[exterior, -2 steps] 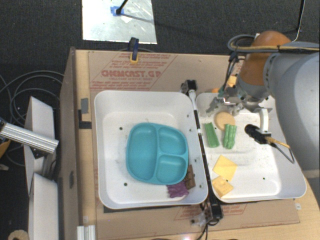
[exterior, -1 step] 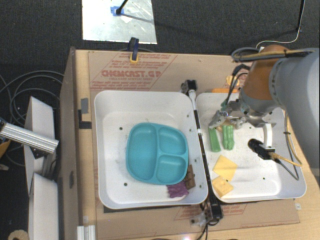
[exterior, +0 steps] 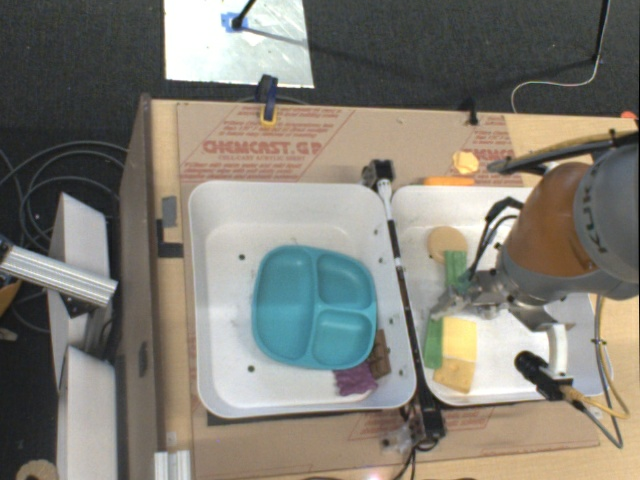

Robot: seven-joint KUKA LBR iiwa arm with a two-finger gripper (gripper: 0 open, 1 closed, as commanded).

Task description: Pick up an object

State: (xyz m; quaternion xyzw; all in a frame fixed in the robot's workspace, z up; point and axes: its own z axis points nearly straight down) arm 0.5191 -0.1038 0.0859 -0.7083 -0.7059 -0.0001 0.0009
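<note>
- Grey arm with orange band sits highest, reaching in over right bin, likely lining up a pick.
- Gripper is low among items; finger state: cannot tell.
- Yellow block lies just under it, pale, flat-faced, touching green piece.
- Left bin holds teal divided plate.

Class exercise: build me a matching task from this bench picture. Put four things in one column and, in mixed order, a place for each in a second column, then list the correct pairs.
Things
1. teal divided plate
2. purple item
3. yellow block
4. tan round item

Places
A. right bin, near its front edge
B. middle of the left bin
C. right bin, toward its far end
D. left bin, front right corner, beside the plate

Pairs: 1-B, 2-D, 3-A, 4-C
</note>
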